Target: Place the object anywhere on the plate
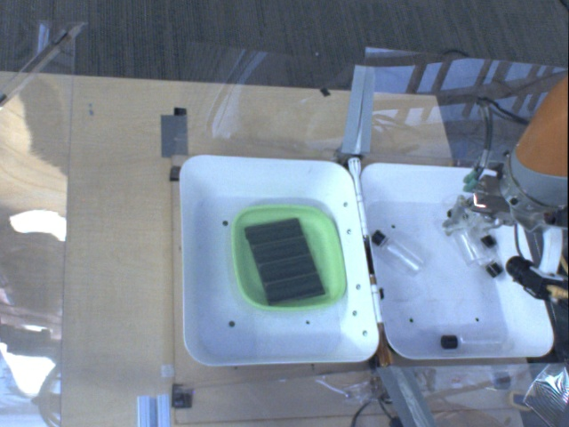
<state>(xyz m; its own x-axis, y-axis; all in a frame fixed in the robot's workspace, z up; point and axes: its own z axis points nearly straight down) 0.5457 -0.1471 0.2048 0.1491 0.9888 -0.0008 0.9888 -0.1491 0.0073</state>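
A dark grey ridged block [284,261] lies flat on the green plate [333,256] in the left bin [200,238], roughly at the plate's middle and turned slightly askew. My gripper [471,228] hangs over the right side of the right bin [427,185], far from the plate and the block. Its tip is pale and see-through, so little of it stands out against the white bin floor. The orange band of the arm [547,140] is at the right edge of the view.
A small clear piece [404,256] lies on the right bin's floor to the left of the gripper. Small black bits [378,237] [449,342] [492,269] sit on that floor too. A grey metal bar [358,114] stands behind the two bins.
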